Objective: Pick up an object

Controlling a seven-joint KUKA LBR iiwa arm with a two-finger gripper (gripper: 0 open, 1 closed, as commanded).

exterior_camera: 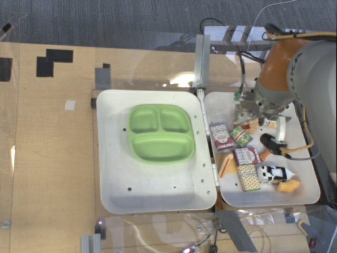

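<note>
The right bin (310,191) holds several small items. A red and white carton (221,136) and a green carton (242,136) lie near its middle. Below them are a pink carton (246,155), a yellow patterned carton (249,177) and an orange stick (226,165). A black and white toy (273,174) and a yellow-orange chunk (288,186) sit at the front right. My gripper (246,119) hangs low over the bin's back part, just above the green carton. Nothing shows between its fingers.
The left bin (113,188) bears a green divided plate (160,133) in its middle. A raised divider (206,141) separates the two bins. The grey arm with its orange band (279,67) covers the right bin's back right corner.
</note>
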